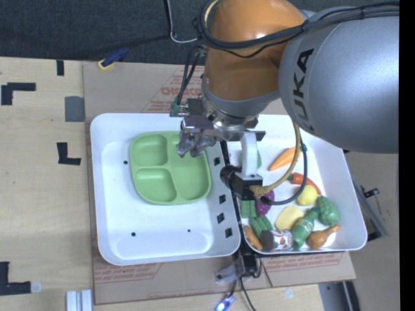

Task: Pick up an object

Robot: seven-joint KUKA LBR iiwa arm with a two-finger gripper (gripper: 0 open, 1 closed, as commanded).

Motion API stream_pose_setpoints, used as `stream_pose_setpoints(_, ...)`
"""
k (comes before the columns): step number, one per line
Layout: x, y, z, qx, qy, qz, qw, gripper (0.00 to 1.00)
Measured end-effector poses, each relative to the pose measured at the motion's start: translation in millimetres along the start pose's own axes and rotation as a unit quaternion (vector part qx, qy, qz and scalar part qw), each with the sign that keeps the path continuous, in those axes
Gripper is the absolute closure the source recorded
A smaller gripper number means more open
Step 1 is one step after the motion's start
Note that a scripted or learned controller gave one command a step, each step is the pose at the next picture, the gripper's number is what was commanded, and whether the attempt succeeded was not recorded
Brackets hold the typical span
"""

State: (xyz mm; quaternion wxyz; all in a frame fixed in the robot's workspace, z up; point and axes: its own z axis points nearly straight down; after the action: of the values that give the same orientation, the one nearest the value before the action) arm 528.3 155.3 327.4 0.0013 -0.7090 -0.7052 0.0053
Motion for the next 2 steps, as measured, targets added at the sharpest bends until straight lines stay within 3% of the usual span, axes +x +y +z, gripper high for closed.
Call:
stream_pose_setpoints(1, -76, 4, -52, -0.006, 0.002, 0.001, 1.0, 1.0)
stream_pose_setpoints(2, -20, -22, 20, 0.0, 0.002, -0.006, 1.0, 1.0)
